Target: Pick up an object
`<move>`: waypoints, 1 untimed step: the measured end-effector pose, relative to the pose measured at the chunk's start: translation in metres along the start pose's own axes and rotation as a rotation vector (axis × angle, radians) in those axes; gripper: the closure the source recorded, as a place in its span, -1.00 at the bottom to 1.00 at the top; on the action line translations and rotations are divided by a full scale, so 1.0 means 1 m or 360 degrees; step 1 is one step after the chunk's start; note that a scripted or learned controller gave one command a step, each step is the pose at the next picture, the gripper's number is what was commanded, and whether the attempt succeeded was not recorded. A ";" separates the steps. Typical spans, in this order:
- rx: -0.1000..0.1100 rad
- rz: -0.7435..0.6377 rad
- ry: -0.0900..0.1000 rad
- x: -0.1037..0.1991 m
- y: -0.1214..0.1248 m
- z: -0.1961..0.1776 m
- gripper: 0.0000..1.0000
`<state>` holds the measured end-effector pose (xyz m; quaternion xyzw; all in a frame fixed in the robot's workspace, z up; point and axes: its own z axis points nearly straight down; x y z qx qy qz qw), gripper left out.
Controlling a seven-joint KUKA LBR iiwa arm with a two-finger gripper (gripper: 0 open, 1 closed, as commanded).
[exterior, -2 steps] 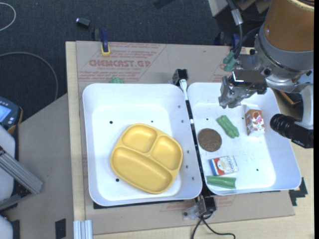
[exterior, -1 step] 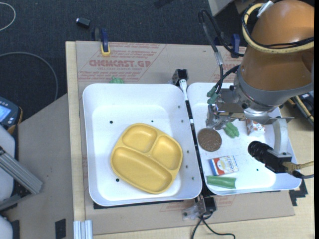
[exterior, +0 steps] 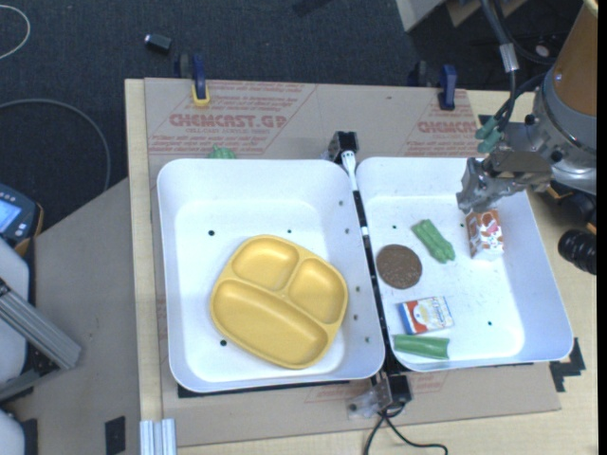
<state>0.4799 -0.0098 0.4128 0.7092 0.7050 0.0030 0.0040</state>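
Jaws of the gripper (exterior: 477, 200) hang over the far right part of the right bin (exterior: 531, 341), just above a small red and white carton (exterior: 485, 232); whether they are open or closed cannot be told, and nothing is seen clamped between them.

Taking the right bin as the landmark and going left to right: to its left, touching along a shared edge, sits the left bin (exterior: 180, 254), holding a yellow divided tray (exterior: 278, 299). Both bins rest on a cardboard-covered worktop (exterior: 152, 121). Inside the right bin, near its left wall, lies a round brown disc (exterior: 399, 265). Toward its near edge sit a small white and blue packet (exterior: 424, 314) and, just in front of it, a green pod-like piece (exterior: 420, 346). Near the bin's middle lies a second green pod (exterior: 432, 240). Furthest right is the carton, under the gripper.

Judging by this, the pick is barely begun: every object lies in a bin, and the grasp and lift remain.
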 end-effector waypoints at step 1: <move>0.0008 -0.0022 0.0005 0.070 -0.001 -0.016 1.00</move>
